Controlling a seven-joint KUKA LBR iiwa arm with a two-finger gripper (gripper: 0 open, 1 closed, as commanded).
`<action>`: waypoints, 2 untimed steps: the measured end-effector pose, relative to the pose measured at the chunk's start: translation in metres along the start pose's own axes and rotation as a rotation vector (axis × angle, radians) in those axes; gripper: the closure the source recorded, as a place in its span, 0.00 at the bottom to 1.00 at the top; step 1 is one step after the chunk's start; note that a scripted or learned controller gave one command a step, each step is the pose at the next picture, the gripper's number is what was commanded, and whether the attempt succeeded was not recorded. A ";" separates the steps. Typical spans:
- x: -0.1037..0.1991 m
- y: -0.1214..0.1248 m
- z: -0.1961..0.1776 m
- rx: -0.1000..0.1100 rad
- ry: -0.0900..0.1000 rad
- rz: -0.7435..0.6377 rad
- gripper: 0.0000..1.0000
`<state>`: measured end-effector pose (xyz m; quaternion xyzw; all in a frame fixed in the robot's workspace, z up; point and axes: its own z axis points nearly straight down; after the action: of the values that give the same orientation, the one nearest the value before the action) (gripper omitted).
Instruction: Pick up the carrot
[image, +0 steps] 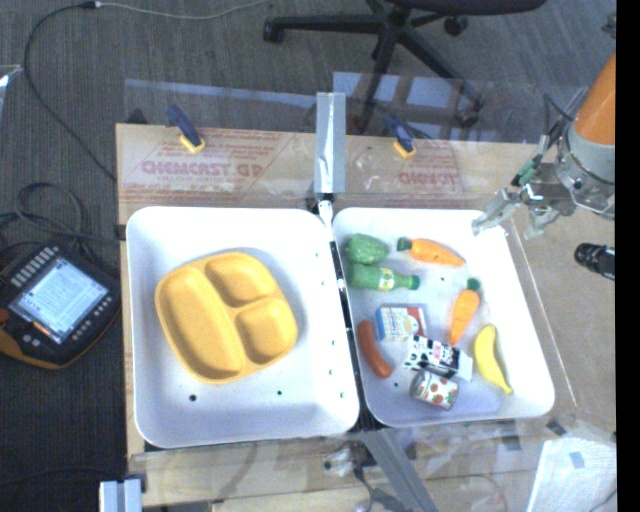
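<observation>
Bins: two white, side by side | left bin (140, 300) held one yellow divided tray (228, 315) | right bin (530, 330) held two carrots, one (437, 251) at the back, one (463, 311) near the right wall, plus one banana (491, 359), one sausage (374, 349), three small cartons | gripper (512, 212) hovered over the right bin's back right corner, fingers spread, holding nothing.

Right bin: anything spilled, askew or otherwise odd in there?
Nothing spilled or damaged. One snag: the right bin holds two carrots, one lying across near the back and one lengthwise near the right wall, so the task's target is ambiguous. The hand hovers over the bin's back right corner.
</observation>
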<state>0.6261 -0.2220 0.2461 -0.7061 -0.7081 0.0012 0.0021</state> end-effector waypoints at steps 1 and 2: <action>0.000 0.000 0.153 -0.004 0.000 -0.614 0.00; 0.002 0.001 0.146 -0.006 0.002 -0.613 1.00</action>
<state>0.6262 -0.2203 0.0998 -0.4595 -0.8882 -0.0020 0.0011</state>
